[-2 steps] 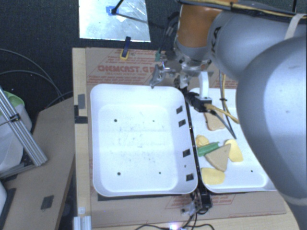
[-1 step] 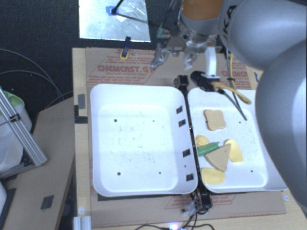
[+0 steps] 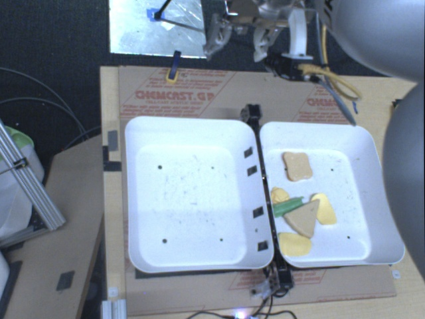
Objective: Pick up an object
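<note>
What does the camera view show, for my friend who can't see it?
Two shallow white bins sit side by side; the right one holds small yellow and tan foam pieces and a green strip. The grey arm's two-finger gripper hangs above the bench's far edge, open, holding nothing.

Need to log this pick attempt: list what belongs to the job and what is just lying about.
Job:
end effector
bread-shaped piece
green piece
tan wedge
yellow pieces
right bin

Lying about:
left bin
metal sheet
aluminium frame
</note>
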`<state>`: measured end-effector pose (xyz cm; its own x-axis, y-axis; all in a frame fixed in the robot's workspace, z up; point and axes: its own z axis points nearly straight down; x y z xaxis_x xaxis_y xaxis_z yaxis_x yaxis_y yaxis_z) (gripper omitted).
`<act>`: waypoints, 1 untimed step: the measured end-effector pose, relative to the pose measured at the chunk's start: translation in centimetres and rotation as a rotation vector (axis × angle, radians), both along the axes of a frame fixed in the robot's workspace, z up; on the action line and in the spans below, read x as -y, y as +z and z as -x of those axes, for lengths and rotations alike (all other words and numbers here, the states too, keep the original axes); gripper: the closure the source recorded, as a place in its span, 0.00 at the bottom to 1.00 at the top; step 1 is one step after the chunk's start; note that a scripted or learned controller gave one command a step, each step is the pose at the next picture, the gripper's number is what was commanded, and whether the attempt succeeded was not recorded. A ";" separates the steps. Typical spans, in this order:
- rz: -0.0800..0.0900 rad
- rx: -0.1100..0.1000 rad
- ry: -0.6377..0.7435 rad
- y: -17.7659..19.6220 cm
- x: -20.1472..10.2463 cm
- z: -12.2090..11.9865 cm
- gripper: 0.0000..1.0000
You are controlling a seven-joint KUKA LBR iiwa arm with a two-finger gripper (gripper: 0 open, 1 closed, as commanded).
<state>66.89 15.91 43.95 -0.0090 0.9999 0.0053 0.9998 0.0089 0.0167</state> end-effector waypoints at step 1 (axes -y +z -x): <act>0.004 -0.004 -0.011 9.2 5.5 0.0 0.00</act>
